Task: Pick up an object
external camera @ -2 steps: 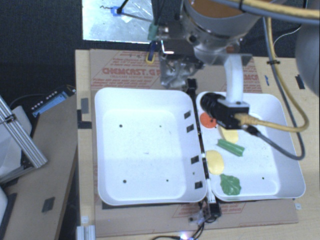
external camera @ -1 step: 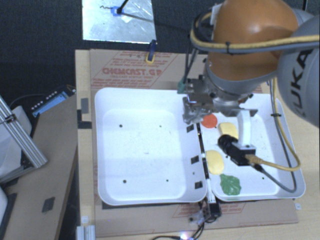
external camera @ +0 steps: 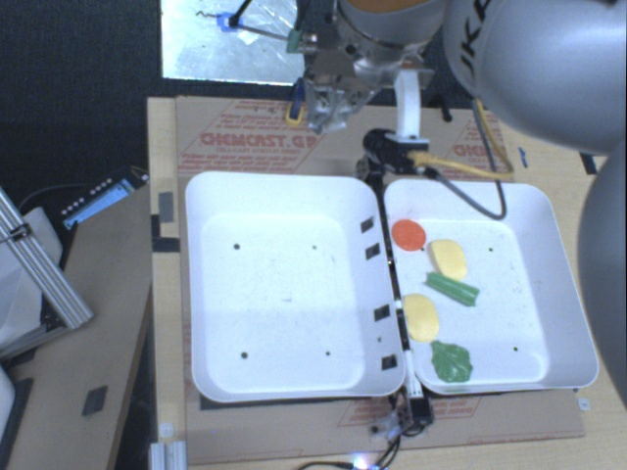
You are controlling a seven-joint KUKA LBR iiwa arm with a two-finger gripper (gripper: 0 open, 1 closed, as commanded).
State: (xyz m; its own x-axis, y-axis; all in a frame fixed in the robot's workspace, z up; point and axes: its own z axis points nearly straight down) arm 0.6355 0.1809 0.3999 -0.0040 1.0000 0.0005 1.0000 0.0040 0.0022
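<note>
The table (external camera: 167, 262) is viewed from 1 fixed camera set above, angled downward, with both white bins (external camera: 284, 282) framed fairly near.

Red "CHEMCAST" lettering on cardboard sheet (external camera: 257, 137) under the bins, partial "KU" on grey arm (external camera: 549, 47)

The tool (external camera: 328, 106) is blurred, so its fingers cannot be made out. The arm (external camera: 529, 47) above and to the right of it is cut off by the top and right edges and hides part of the table (external camera: 167, 262) behind it. The right bin (external camera: 558, 253) below the tool has its far right corner covered by the arm.
</note>
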